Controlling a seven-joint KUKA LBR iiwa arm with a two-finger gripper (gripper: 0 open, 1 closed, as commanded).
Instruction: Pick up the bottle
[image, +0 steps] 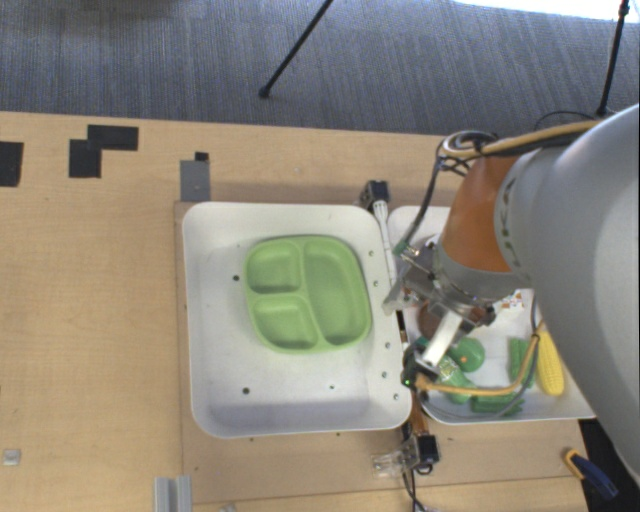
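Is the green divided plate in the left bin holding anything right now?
Empty. All three compartments of the green divided plate show bare green, lying flat in the left bin.

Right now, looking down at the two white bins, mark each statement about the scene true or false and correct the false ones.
1. The light green divided plastic plate lies in the left shallow white bin. True.
2. The divided plate has two compartments. False: it has three.
3. The grey arm with the orange band is over the right shallow white bin. True.
4. The yellow corn-shaped toy lies in the left bin. False: it is in the right bin, near the right side.
5. The left bin holds several small toys around the plate. False: the plate alone lies there.
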